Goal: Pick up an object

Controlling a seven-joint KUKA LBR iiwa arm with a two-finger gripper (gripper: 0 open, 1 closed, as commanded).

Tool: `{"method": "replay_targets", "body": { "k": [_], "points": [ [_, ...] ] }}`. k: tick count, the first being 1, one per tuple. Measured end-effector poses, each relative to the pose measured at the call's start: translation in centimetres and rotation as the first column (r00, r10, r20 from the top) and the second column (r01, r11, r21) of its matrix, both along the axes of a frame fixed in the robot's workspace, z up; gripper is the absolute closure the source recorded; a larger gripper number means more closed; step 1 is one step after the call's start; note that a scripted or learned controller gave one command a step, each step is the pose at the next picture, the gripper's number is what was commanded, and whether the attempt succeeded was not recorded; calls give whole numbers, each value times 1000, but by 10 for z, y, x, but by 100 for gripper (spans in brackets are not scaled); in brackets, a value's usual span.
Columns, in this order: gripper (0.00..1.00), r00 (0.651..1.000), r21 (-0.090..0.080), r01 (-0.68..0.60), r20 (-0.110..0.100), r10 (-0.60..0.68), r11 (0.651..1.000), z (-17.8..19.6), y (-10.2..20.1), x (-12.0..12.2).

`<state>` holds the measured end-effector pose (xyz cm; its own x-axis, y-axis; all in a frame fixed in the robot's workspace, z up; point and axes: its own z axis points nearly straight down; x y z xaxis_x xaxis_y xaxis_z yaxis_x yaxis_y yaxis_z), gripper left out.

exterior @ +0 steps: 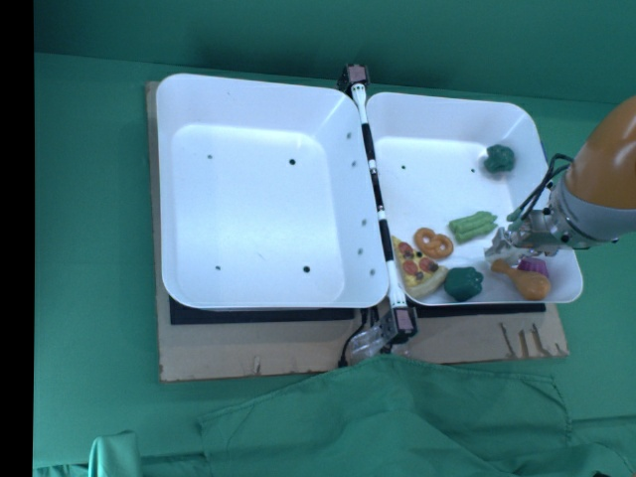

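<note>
1. Camera view, layout: two white bins sit side by side on the bench. The left bin [258, 192] holds no objects; the right bin [447, 117] holds all the toy food, gathered toward its 5 o'clock corner.

2. Camera view, contents of the right bin: a dark green broccoli piece [500, 158] lies near the 2 o'clock corner, well apart from the rest. A light green bean bundle [472, 226] lies near the middle-right, its long axis running from about 8 o'clock to 2 o'clock. A pretzel [433, 242] sits just at 8 o'clock from the beans. A pizza slice [417, 267] lies against the bin's left wall at the bottom, and a dark green pepper-like piece [463, 283] is just at 3 o'clock from it. An orange drumstick [524, 280] lies near the 5 o'clock corner with a purple piece [535, 264] touching its upper side.

3. Camera view, arm: the arm enters from 3 o'clock, and the gripper [507, 246] is low over the right bin, between the beans and the drumstick.

4. Gripper state: I cannot tell whether it is spread or closed; nothing is visibly held.

5. Key relation, as a judgement: the drumstick is the nearest candidate, lying just at 5 o'clock from the gripper, with its long axis running roughly 10 to 4 o'clock. The beans lie near at 10 o'clock. A short drop toward either would do, with the grasp set across the long axis; the purple piece may crowd the drumstick.
</note>
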<state>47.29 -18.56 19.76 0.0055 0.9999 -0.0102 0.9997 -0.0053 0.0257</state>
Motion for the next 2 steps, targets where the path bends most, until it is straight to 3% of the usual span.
{"method": "replay_targets", "body": {
  "k": [1, 2],
  "points": [
    [100, 1000, 3, -5, -11, 5, 1000, 94, -2, 39],
    [100, 1000, 9, -9, -18, 9, 1000, 96, 60, 64]
  ]
}}
